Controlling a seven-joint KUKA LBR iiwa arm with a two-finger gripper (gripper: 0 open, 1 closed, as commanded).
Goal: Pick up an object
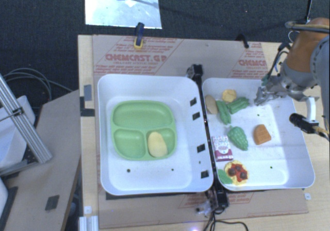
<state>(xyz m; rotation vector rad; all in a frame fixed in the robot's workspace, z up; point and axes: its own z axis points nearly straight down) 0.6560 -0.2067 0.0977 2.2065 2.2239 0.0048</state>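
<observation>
Green tray [135, 116], yellow lemon [157, 144], orange bread [262, 134].

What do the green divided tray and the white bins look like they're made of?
The green three-compartment tray looks like matte moulded plastic, given its soft rounded ridges and even colour. The two shallow white bins look like thin, smooth formed plastic with rounded rims, though the view can't confirm it.

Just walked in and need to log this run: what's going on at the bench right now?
A grey arm reaches in from the right, its gripper hovering over the right bin, near a green toy vegetable. Nothing shows between its fingers. Other toy foods lie in that bin, including an orange piece and a pizza slice. The left bin holds a green divided tray with a yellow item in one compartment.
</observation>
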